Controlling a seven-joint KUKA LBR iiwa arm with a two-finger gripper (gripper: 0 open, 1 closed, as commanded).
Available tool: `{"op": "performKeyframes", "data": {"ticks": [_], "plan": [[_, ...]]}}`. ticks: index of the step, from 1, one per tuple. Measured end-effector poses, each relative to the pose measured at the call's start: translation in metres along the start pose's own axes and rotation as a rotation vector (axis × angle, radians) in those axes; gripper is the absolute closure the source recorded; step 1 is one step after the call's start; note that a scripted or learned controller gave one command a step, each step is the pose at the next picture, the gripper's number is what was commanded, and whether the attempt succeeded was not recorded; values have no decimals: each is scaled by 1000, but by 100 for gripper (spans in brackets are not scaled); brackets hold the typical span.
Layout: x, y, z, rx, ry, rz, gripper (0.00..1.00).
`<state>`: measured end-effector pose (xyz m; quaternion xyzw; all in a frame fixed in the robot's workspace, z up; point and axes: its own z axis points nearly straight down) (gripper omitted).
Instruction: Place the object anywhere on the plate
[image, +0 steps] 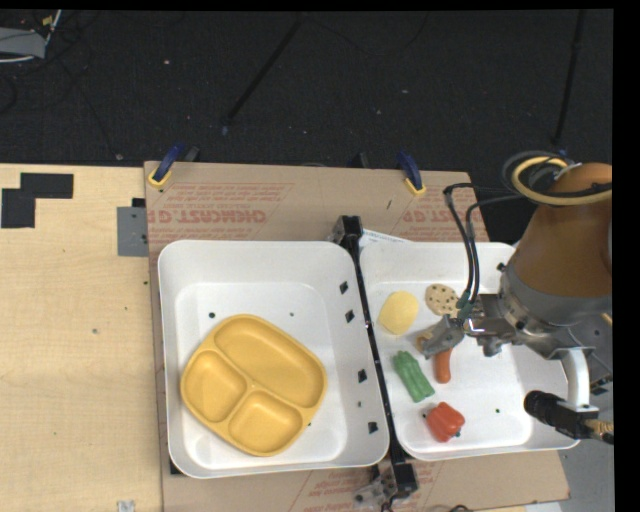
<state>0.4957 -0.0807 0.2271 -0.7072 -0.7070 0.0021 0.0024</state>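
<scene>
A yellow plate (252, 385) with three compartments lies in the left white bin (200, 262), and nothing rests on it. My gripper (443, 338) is down in the right white bin (497, 398), in its middle. Just below it lies a small orange-red piece (442, 368). A yellow rounded object (398, 312) sits to the gripper's left and a speckled brown cookie (439, 297) just above it. A green stick-shaped object (411, 376) lies at the lower left of the gripper. Whether anything is held is hidden by the wrist.
A red pepper-like object (445, 421) sits near the right bin's front edge. A black divider (362, 330) separates the two bins. The arm's grey and orange body (565, 270) covers the right bin's right side. Cables (468, 250) hang over its back.
</scene>
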Motion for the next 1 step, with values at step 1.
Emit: {"op": "performKeyframes", "data": {"ticks": [1], "plan": [[0,1,-2,-6,0,0,0]]}}
